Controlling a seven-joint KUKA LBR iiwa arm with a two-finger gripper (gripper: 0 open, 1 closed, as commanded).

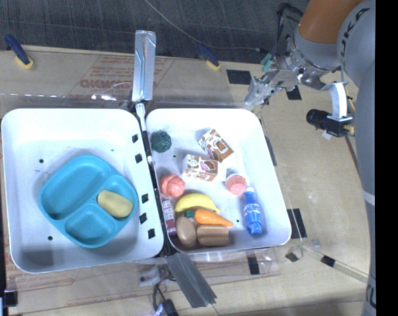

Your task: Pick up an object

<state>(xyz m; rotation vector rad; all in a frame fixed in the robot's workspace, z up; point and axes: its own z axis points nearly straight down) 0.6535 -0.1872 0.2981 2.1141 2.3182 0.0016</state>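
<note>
Where bins meet, a bottle (pixel 167 212) lies half-hidden.

Toy food is being held in the right bin (pixel 268 151), below-left of the gripper (pixel 258 92): banana (pixel 195 203), carrot (pixel 212 218), blue bottle (pixel 252 212).

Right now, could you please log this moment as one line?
gripper: above right bin's far corner | potato: on blue plate, left bin | nothing held

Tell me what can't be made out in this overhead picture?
- Gripper, camera view: too small and blurred to tell its state.
- Cartons, camera view: print too small to read.
- Brown item beside the carrot, camera view: partly covered by the banana, identity unclear.
- Arm, camera view: cut off by the top edge.
</note>
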